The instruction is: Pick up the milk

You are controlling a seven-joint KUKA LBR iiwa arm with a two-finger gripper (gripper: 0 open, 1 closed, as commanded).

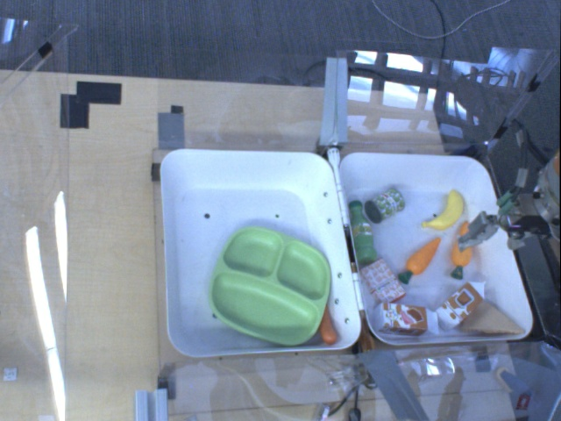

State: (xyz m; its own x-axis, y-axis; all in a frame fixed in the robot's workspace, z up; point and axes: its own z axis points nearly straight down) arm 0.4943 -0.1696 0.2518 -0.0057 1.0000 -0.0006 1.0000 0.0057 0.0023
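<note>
A slanted view from above is given of a wooden bench carrying two shallow white bins side by side. The claw (478,231) is seen at the far right, over the right edge of the right bin (412,169), at the tip of a grey arm. How far it is open cannot be told, and nothing is seen held in it.

The milk (403,317), a small toy carton with brown and white printing, is found below and to the left of the claw, lying on its side against the bin's near wall. It is judged to be light, stiff and boxy, with smooth faces that may slip. A hold across its two flat long sides is likely the safest.

Room around it is tight. A second carton (462,302) lies just to its right, directly below the claw. A red checked block (382,279) touches or nearly touches it from above. The near wall leaves little space for a finger on that side.

Between claw and milk lie an orange carrot (423,259) and a smaller carrot (460,254). A banana (447,210) sits up and left of the claw. A green bottle (361,232) and a small can (387,204) lie further left.

Well to the left, the left bin (202,182) holds a green divided plate (272,283).
</note>
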